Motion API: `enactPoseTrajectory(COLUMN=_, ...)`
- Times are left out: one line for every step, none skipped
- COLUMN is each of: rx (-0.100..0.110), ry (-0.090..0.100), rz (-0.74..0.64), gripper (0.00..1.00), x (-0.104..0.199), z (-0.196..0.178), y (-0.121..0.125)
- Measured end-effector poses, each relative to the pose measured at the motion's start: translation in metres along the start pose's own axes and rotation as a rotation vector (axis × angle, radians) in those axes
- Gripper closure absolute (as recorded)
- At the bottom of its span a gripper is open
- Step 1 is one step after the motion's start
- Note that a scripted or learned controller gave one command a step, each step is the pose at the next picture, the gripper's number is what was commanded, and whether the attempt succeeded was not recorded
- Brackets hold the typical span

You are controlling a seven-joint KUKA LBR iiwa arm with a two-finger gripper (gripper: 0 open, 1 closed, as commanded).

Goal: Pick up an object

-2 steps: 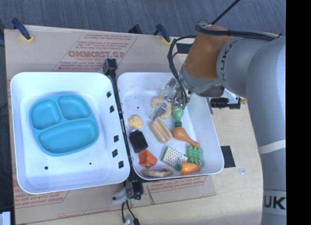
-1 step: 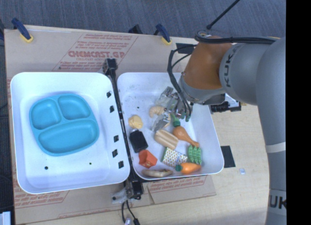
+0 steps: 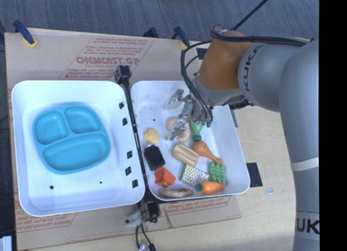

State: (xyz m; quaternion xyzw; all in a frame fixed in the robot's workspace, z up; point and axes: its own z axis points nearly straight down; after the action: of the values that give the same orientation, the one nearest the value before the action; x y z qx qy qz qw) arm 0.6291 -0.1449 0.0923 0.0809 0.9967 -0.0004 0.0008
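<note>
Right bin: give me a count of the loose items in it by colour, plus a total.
Right bin, as far as the view shows; anything under the gripper may be missed.
Yellow/tan: 5
Orange/red: 3
Green: 2
Black: 1
Patterned white block: 1
Total: 12

We count two white bins: left bin (image 3: 21,152), right bin (image 3: 238,163). One blue divided plate (image 3: 71,137) in left bin, three compartments. In right bin, about ten small items: one black block (image 3: 154,157), one red piece (image 3: 164,177), one carrot (image 3: 211,187), one drumstick (image 3: 206,150), one bread roll (image 3: 185,154), one yellow lump (image 3: 152,135); rest too jumbled to sort.
</note>
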Motion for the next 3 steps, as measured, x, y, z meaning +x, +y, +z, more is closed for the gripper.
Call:
enactPoseTrajectory(rx=-0.002, ry=0.004, rz=-0.473, gripper=0.0, x=0.071, z=0.001, y=-0.003)
enactPoseTrajectory(rx=-0.001, ry=0.0, rz=-0.684, gripper=0.0, x=0.069, z=0.0, y=-0.03)
enactPoseTrajectory(rx=-0.001, ry=-0.001, rz=-0.684, gripper=1.0, x=0.069, z=-0.01, y=-0.029)
